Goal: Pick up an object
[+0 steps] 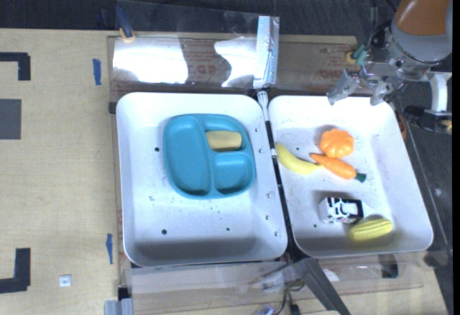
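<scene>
No writing can be read. A yellow block [224,140] is seen on the blue tray [188,162]; banana [296,161], carrot [336,166] and orange pumpkin [337,142] lie touching in the right bin [410,184]. Above its far edge, the gripper [359,90] is spread open, grasping nothing.

A robotics lab: taped bench [50,162], two white bins [136,162], toy food.

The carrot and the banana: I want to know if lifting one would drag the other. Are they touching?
Touching, it seems. In the camera view the carrot has its pointed end lying against the banana, with no white bin floor visible between them.
</scene>
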`<state>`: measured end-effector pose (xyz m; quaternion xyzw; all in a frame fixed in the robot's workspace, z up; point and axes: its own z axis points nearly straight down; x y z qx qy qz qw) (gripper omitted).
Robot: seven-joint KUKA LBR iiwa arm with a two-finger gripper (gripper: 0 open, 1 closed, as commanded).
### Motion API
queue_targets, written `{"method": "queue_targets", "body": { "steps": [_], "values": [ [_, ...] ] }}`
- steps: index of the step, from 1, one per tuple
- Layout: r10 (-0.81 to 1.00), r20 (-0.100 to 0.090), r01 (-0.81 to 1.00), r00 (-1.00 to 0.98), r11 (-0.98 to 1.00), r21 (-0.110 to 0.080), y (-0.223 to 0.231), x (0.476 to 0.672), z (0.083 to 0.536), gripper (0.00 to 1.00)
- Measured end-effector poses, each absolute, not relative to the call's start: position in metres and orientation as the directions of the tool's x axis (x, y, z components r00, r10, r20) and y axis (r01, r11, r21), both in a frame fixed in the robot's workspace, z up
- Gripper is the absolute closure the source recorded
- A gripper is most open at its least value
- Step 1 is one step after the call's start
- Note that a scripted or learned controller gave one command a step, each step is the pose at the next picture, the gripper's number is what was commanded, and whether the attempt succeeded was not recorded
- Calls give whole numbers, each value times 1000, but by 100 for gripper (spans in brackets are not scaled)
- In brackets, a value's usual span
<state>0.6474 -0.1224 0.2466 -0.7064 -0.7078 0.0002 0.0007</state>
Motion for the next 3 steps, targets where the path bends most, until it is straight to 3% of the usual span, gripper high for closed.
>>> {"method": "queue_targets", "body": {
  "steps": [1, 2, 3],
  "values": [
    [999, 1, 999, -42, 42, -9, -129, 577, 144, 0],
    [999, -1, 999, -53, 53, 5, -125, 576, 87, 0],
    [999, -2, 999, -51, 52, 12, -125, 578, 99, 100]
  ]
}}
